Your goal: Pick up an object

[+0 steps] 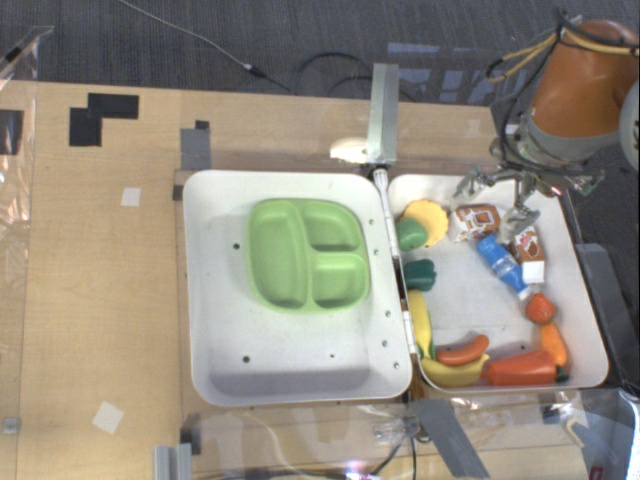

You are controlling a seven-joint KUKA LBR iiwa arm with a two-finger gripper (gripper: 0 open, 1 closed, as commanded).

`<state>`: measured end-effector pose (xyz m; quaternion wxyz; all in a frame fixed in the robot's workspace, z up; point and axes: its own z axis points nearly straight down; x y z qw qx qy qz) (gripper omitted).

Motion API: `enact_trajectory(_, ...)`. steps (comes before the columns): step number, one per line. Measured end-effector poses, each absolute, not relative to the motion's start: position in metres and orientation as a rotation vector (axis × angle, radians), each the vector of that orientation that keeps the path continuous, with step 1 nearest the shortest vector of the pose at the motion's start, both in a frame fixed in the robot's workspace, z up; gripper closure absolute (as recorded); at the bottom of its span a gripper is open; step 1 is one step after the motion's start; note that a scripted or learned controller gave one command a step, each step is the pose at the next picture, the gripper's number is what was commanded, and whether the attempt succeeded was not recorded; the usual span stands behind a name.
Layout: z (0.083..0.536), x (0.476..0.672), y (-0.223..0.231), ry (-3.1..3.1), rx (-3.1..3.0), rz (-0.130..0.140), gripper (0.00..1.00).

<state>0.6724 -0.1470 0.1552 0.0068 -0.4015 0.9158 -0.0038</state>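
Gripper [520,190] at the far right corner of the right bin [590,298], fingers spread and grasping nothing. Blue bottle [500,261] just below and slightly left of the fingertips, apart from them, lying tilted beside small snack packets [478,218]. Toy foods along the near wall: orange carrot [522,368], yellow banana [452,370]. Green divided tray [306,254] in the left bin [215,358], well apart.
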Motion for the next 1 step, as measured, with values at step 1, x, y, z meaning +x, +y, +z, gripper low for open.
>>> enact_trajectory(1, 0.1204, 0.6335, -0.1838, 2.866, -1.23, -0.022, 0.0)
